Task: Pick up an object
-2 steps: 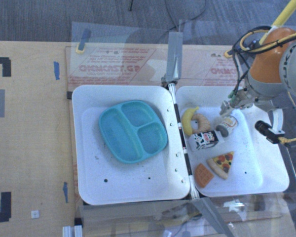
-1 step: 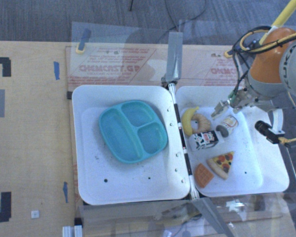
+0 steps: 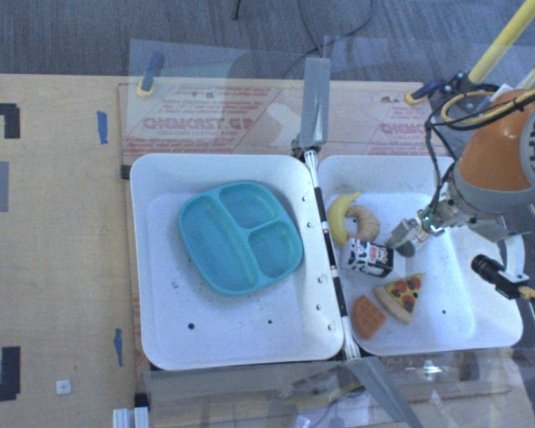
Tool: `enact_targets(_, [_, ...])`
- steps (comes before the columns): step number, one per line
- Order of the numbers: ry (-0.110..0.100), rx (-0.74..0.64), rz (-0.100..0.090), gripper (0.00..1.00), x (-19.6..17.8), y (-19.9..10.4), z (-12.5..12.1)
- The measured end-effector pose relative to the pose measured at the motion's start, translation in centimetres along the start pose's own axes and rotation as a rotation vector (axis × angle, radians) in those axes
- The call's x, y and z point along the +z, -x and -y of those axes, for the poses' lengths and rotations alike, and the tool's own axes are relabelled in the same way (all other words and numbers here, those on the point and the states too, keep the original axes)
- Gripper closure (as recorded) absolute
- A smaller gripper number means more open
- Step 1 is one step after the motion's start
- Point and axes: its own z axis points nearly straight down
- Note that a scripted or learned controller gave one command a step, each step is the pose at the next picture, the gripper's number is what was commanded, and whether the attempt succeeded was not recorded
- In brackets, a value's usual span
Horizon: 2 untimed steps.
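A light wooden bench [image 3: 53, 266] with black corner marks stands on grey carpet [image 3: 116, 7].

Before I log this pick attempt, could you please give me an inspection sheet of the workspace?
Surface: wooden bench bearing two white bins, left bin and right bin, side by side.
Job's things: in the right bin, a banana, a tan piece touching it, a black-and-white carton, a pizza slice and an orange waffle.
Clutter: teal divided plate in the left bin; blue tape on the bench.
Grippers: claw low over the right bin, just right of the carton; nothing seen between its fingers.
Cables: black and yellow cables above the wrist.
Surroundings: grey carpet beyond the bench; clear sheet behind the bins.
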Motion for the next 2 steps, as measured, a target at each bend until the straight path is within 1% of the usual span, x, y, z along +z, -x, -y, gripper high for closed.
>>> enact_targets(1, [0.005, 0.008, 0.003, 1.00, -1.1, 0.4, 0.1])
enact_targets(2, [-0.008, 0.106, -0.003, 1.00, -14.3, -4.0, -4.3])
